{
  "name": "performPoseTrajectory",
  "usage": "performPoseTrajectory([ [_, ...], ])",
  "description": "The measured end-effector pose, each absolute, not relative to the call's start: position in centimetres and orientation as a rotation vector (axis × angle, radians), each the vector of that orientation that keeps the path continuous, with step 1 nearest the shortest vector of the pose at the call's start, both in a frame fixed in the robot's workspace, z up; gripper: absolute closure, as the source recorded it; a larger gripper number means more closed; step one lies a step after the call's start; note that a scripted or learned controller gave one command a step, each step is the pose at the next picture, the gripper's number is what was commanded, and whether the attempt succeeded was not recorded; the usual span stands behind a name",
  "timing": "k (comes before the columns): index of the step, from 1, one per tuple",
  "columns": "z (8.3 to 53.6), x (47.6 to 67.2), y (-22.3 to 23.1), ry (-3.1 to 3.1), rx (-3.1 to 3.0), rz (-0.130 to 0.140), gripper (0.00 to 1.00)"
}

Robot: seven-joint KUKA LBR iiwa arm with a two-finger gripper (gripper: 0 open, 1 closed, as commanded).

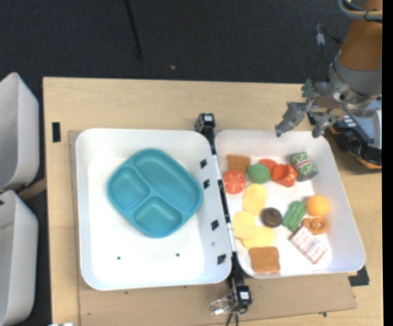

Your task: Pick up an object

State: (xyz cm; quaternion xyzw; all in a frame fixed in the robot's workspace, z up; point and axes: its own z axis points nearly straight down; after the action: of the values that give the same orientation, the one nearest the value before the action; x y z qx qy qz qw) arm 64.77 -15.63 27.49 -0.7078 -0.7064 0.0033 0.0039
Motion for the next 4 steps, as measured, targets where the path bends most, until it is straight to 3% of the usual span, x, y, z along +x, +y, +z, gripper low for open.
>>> performPoseTrajectory([
  [1,28.2,64.9,-15.6,-2.222,-2.221,0.000,0.00],
  [3,18.1,63.8,-17.4,-2.219,-2.221,0.006,0.00],
  [4,13.0,64.7,-17.3,-2.223,-2.218,0.005,0.00],
])
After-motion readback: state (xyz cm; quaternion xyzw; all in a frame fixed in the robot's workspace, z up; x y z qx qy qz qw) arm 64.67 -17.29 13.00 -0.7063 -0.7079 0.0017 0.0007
